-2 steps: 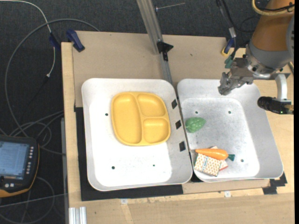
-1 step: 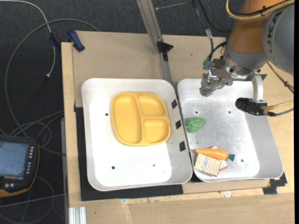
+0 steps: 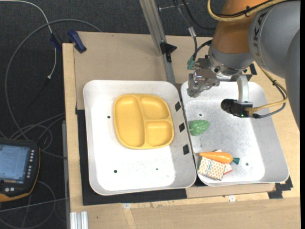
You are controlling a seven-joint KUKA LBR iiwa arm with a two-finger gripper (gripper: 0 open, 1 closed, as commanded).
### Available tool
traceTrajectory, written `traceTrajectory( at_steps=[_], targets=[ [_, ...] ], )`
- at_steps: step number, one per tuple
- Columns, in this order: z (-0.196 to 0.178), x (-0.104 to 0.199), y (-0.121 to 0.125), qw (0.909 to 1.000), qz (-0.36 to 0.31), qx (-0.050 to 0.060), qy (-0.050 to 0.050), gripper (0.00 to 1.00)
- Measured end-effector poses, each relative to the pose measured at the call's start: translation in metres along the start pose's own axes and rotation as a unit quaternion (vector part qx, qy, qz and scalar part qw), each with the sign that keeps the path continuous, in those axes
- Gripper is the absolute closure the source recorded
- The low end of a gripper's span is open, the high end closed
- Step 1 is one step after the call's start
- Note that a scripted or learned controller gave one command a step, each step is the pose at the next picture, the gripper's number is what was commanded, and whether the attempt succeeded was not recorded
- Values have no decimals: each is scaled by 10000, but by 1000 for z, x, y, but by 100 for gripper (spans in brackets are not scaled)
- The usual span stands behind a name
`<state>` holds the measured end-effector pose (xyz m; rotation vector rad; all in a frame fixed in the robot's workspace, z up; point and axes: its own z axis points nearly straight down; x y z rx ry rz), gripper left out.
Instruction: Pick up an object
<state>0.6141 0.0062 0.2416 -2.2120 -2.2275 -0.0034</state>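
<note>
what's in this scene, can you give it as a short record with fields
left bin: holds a yellow divided plate, three compartments
right bin: holds a green leafy toy, an orange carrot, a small patterned packet
carrot and packet: touching, at the bin's near edge
gripper: above the right bin's far left corner, nothing visibly between its fingers
arm: reaches in from the right

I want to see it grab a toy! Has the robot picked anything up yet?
Not yet. Nothing looks picked up: the carrot, the green toy and the little packet all lie in the right bin, and the yellow plate sits in the left bin. The gripper hangs over the right bin's far corner. Reaching down, grabbing and lifting are all left.
</note>
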Motion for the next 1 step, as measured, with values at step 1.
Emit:
traceTrajectory(
  at_steps=[1],
  targets=[
    [-6,57,12,10000,-2,-13,-1,100]
  ],
)
